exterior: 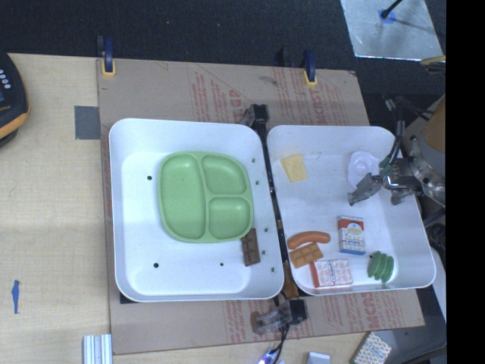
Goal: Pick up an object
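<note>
Your wooden table point(53, 203) carries cardboard under two white bins. The left bin point(129, 271) holds a green divided plate point(204, 196) and a brown block point(250, 247). The right bin point(333, 139) holds a yellow slice point(294, 167), sausage point(308, 239), small boxes point(350, 235) and a green piece point(380, 267); the end effector point(362, 192) hangs spread, pinching nothing, near a clear cup point(362, 164).

Left bin point(129, 226): divided plate point(204, 196) in the middle, small bar point(249, 247) just right of it. Right bin point(333, 136): sausage point(308, 238), cracker point(306, 255), two cartons point(350, 235) near front, cheese slice point(294, 167) behind.
</note>
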Available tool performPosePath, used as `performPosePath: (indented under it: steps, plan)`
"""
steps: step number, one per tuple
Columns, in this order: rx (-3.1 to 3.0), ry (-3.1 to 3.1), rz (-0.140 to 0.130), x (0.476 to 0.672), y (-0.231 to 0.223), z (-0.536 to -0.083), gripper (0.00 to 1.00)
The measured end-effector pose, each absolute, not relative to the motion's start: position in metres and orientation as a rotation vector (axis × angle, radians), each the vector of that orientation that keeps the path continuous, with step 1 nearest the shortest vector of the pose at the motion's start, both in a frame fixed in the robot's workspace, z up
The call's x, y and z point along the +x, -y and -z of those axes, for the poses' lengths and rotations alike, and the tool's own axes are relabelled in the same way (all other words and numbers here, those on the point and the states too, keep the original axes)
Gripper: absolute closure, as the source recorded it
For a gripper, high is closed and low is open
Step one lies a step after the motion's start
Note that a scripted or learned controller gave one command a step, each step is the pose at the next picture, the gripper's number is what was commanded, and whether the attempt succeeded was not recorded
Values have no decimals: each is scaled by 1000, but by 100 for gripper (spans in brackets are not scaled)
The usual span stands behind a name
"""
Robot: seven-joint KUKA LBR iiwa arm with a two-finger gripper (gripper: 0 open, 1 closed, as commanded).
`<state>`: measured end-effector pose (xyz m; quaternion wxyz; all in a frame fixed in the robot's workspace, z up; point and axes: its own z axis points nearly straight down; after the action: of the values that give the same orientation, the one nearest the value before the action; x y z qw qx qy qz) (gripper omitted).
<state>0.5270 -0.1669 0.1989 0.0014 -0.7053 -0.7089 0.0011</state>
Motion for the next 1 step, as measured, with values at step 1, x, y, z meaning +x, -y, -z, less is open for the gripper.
performPosePath:
  steps: [1]
  plan:
    - [-2207,2221,-9,508,144,-115,0]
